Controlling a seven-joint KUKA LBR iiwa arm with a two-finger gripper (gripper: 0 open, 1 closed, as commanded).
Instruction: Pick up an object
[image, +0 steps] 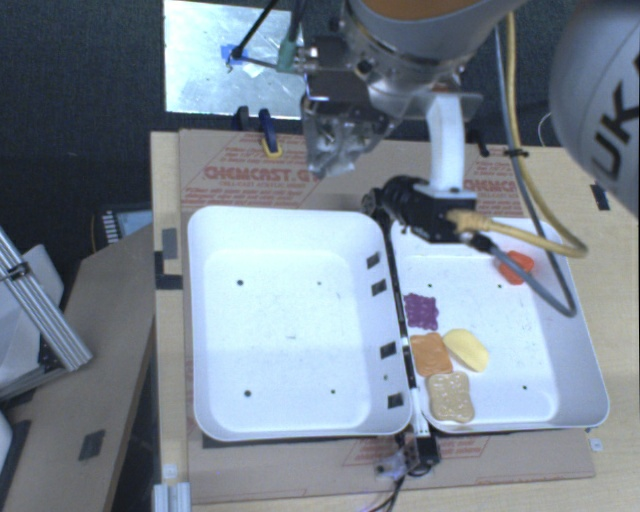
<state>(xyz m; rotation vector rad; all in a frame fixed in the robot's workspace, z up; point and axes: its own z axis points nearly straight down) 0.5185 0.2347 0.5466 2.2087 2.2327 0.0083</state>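
While gripper (335, 150) hangs above counter behind bins, nothing grasped; fingers blurred, can't tell spread. Candidates lie in right bin (570, 350): purple piece (421, 311), orange slice (431, 353), yellow piece (466, 349), tan cracker (451, 397). Pick not begun, probably.

The right bin (560, 400) holds five small objects: a purple piece (421, 311), an orange slab (432, 354), a yellow piece (466, 350), a tan waffle (451, 398) and a red-orange piece (516, 267). The gripper (335, 150) hangs at twelve o'clock above the worktop (240, 170), beyond the left bin (215, 225).
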